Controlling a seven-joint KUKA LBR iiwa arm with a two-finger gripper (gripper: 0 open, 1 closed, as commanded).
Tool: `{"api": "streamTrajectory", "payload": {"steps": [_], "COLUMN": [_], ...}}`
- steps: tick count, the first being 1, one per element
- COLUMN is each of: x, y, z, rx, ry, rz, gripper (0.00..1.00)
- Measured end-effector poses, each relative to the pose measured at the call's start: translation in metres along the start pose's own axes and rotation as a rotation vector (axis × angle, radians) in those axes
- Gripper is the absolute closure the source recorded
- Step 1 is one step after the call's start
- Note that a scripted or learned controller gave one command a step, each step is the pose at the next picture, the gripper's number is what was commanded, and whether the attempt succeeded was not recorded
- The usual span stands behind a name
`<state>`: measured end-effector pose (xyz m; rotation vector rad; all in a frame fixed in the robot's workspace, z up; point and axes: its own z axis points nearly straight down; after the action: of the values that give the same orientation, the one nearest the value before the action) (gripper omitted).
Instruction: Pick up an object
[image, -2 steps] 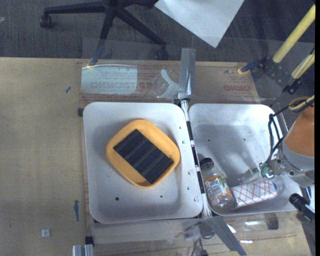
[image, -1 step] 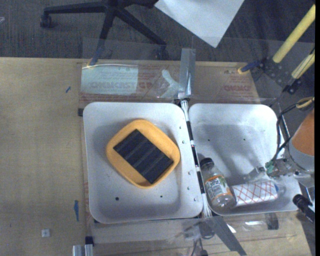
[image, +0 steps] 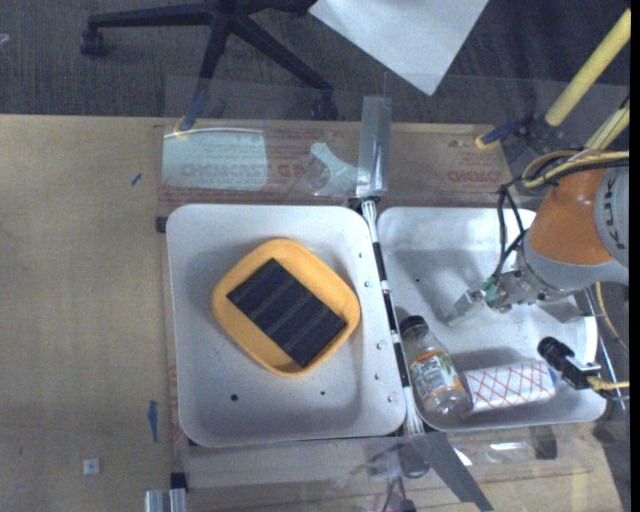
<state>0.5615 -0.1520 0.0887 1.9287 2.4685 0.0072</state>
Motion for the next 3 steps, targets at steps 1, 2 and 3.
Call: {"api": "streamTrajectory", "payload": {"steps": [1,2,3], "x": [0.000,0.034,0.040], "y": [0.000,0.084,-0.007], "z": [0.000,0.001,-0.043], "rx": [0.000,0.002,0.009], "ry": [0.000,0.002,0.005], "rz": [0.000,0.015,-0.077], "gripper": [0.00,0.00,0.00]}}
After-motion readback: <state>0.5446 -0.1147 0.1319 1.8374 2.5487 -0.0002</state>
